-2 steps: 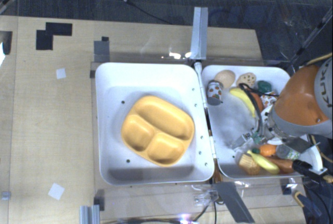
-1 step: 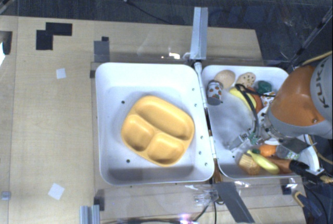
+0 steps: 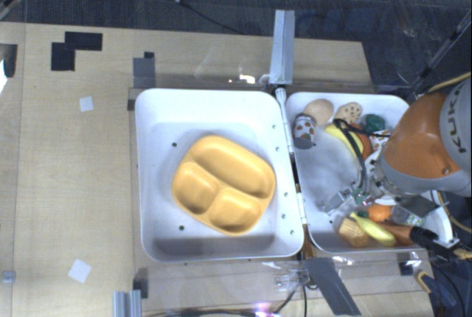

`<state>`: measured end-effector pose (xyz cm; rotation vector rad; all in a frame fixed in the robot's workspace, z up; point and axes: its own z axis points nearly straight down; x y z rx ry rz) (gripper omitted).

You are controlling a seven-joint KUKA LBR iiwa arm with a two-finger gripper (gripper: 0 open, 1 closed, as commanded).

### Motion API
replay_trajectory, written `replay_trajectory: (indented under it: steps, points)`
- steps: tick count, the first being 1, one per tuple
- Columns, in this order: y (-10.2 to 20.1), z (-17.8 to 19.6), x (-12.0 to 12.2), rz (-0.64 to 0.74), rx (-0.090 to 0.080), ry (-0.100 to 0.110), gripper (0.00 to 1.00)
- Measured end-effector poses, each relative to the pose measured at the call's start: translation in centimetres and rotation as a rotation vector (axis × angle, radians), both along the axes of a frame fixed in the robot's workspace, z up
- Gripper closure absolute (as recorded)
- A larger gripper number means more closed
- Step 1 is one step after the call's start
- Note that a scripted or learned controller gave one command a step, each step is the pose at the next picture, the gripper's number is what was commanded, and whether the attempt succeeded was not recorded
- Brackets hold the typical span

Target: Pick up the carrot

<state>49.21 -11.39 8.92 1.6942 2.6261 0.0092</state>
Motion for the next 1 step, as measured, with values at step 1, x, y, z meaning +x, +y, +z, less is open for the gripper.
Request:
replay_trajectory:
  steps: [1]
  points:
    - [0.01, 0.0, 0.0, 0.0, 0.0, 0.0, 0.0]
